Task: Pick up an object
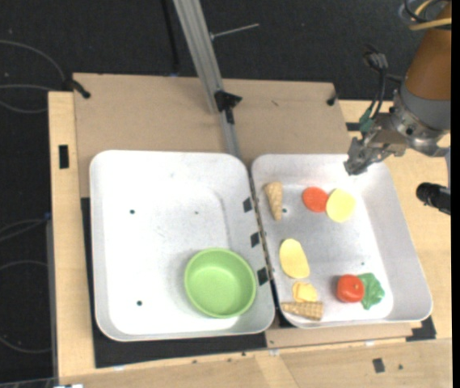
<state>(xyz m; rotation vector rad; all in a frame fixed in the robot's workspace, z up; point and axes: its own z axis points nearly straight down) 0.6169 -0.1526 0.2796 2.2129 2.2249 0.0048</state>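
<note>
You have two white bins: the left bin [124, 217] holds one green bowl [220, 282]; the right bin [399, 241] holds seven small food items, among them two tan cones [274, 199] and one tomato [349, 288].

The arm [425, 79] was cut off by the right edge, so most of it could not be seen. The gripper [357, 163] was small and dark, and its tip was too blurred to be made out. Part of the red toy [348, 288] was covered by a green piece [372, 290]. The waffle piece [303, 309] was too small to be named surely.
</note>
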